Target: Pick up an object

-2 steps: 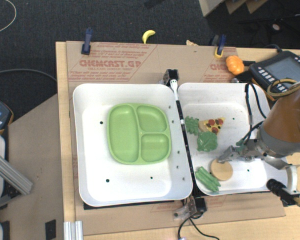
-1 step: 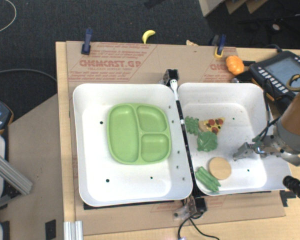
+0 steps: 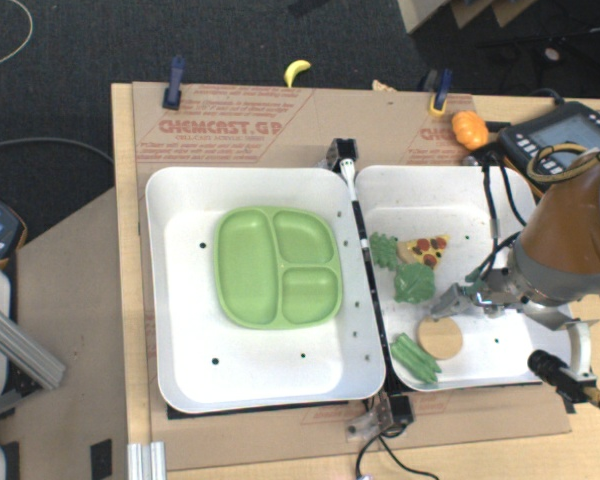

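In the right bin (image 3: 450, 193) lie several toy foods: a pizza slice (image 3: 423, 250), a small green leafy piece (image 3: 384, 249), a green broccoli-like piece (image 3: 414, 285), a round tan disc (image 3: 441, 340) and a green pea pod (image 3: 415, 359). My gripper (image 3: 453, 301) reaches in from the right and hangs low over the bin, just above the tan disc and right of the broccoli piece. Nothing shows between its fingers.
The left bin (image 3: 180, 298) holds a green divided plate (image 3: 278, 266). On the cardboard behind the bins are an orange toy (image 3: 469, 128), a yellow banana (image 3: 296, 70) and two clamps. A black pendant (image 3: 555, 138) with cables sits at the right.
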Robot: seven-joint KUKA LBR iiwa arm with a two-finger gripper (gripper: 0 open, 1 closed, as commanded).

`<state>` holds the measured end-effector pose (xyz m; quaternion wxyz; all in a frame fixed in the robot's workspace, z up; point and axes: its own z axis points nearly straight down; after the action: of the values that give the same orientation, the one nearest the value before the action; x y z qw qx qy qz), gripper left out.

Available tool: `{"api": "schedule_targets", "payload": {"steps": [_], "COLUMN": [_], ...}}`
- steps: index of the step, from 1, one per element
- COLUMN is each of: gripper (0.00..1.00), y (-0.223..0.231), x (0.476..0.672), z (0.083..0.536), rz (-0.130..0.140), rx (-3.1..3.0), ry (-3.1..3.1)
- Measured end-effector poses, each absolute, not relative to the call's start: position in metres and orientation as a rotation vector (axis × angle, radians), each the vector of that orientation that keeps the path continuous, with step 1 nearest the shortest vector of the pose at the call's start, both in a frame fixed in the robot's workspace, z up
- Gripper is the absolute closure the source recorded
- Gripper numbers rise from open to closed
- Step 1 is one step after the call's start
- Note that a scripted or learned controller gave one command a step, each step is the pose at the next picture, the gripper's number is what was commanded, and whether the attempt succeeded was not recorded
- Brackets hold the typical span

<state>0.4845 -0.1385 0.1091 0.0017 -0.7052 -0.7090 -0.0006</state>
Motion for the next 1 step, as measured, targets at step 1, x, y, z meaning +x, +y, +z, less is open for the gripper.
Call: {"api": "schedule_targets", "payload": {"steps": [1], "gripper": [0.00], "y": [-0.1207], "x": [0.4811], "z": [0.2243], "rz": [-0.011], "rx": [-2.224], "ry": [-2.233]}}
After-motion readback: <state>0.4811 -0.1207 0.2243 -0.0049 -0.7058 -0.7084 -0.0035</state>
